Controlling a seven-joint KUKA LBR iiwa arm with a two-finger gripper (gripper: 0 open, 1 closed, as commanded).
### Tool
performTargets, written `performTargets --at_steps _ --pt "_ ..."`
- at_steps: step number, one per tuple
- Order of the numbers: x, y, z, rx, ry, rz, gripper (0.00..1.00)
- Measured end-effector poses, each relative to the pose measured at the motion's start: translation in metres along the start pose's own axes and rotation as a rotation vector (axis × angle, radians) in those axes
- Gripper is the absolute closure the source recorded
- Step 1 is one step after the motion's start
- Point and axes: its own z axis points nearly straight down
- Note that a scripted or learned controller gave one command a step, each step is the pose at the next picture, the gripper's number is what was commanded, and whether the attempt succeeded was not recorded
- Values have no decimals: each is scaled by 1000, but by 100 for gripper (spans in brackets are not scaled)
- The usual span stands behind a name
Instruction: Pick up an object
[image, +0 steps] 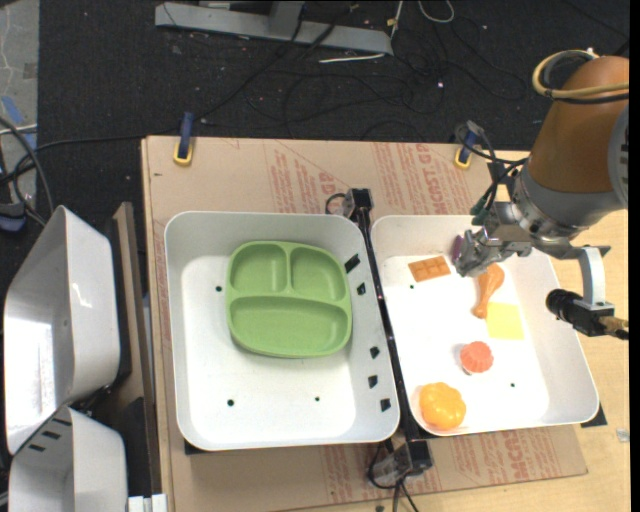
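Drumstick (487, 290), orange, lies in the right bin (560, 400) right under the pincer (473, 256), long axis slanting from upper right down to lower left; I cannot tell the pincer's state. Around it sit a cracker (429, 268), yellow square (505, 321), pink round piece (476, 357) and orange pepper (442, 405). Left bin (200, 400) holds a green divided plate (290, 299)

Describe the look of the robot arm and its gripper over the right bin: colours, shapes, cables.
The arm is a thick rounded column: an orange band above, a grey wrist section below. A tan cable loops around its top, and thin dark cables run along its left side. The gripper is a small, dark grey metal assembly.
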Motion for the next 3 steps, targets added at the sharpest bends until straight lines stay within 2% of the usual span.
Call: performTargets --at_steps 1,2,3 --pt "50 -9 15 1 1 -1 100" --pt "96 -9 15 -1 0 -1 100" --pt "149 -21 8 0 1 -3 100"
